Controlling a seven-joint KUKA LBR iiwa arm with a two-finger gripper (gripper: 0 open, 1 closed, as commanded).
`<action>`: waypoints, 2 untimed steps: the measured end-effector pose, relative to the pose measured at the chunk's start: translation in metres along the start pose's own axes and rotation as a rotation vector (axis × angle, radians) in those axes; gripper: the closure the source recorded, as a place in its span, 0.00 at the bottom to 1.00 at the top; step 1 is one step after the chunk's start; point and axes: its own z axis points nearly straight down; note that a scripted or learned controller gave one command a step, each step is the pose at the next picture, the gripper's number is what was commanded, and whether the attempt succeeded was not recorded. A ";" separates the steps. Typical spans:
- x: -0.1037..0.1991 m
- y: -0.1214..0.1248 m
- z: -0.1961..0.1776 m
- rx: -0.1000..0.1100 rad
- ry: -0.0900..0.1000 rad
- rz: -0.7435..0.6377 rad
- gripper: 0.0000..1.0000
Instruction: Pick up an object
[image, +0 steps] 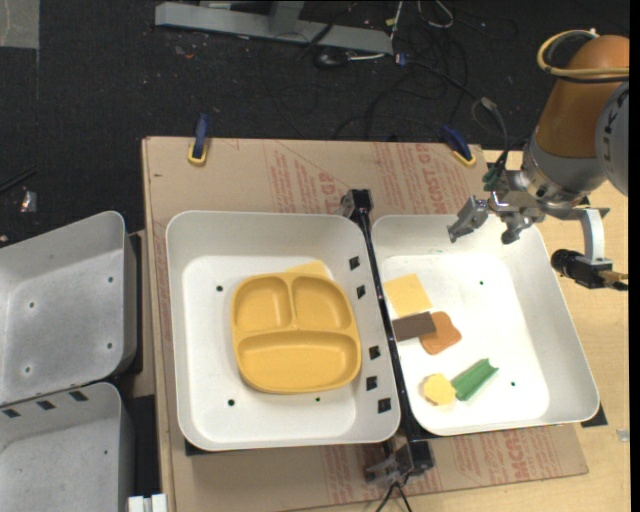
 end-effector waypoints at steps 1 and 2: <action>-0.003 0.005 0.061 0.003 0.001 0.001 0.00; -0.002 0.005 0.114 0.003 0.001 0.000 0.00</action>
